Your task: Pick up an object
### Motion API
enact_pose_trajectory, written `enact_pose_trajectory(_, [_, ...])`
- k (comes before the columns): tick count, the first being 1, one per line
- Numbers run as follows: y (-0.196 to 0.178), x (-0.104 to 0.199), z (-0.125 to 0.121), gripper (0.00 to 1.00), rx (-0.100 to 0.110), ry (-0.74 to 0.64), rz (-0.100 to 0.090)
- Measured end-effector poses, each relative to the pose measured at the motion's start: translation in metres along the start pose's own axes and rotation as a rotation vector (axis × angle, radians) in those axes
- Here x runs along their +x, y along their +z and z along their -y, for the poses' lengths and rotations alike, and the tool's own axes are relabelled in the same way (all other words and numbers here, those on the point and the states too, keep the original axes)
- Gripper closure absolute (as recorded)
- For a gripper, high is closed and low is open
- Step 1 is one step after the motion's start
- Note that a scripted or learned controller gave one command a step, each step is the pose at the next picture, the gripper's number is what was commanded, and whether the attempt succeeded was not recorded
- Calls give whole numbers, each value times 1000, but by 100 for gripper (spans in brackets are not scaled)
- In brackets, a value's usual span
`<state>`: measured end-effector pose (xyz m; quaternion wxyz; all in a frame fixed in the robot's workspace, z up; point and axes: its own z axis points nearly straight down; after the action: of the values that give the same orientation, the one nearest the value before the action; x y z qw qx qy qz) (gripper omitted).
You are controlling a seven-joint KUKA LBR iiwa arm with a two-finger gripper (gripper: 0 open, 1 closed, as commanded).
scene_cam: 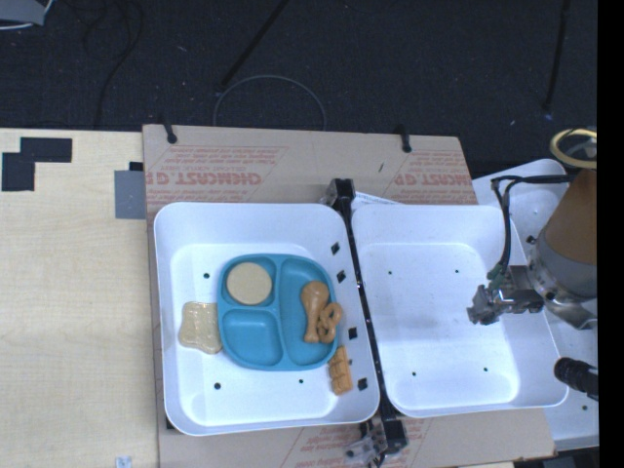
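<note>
The left bin holds a blue divided plate. Just off the plate's left edge lies a pale flat cracker-like piece; a tan round disc sits in the plate's upper-left compartment, a brown pretzel-like piece in its right compartment, and a small brown chunk lies below the plate's right corner. Right of the plate, past the divider, the right bin has a bare floor. The gripper hovers at that bin's right side, well apart from the plate; whether it is wide or narrow cannot be told.
</note>
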<state>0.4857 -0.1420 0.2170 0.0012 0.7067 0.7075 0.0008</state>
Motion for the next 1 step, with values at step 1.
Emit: enact_pose_trajectory(1, [-2, -1, 0, 100, 5, 1, -1])
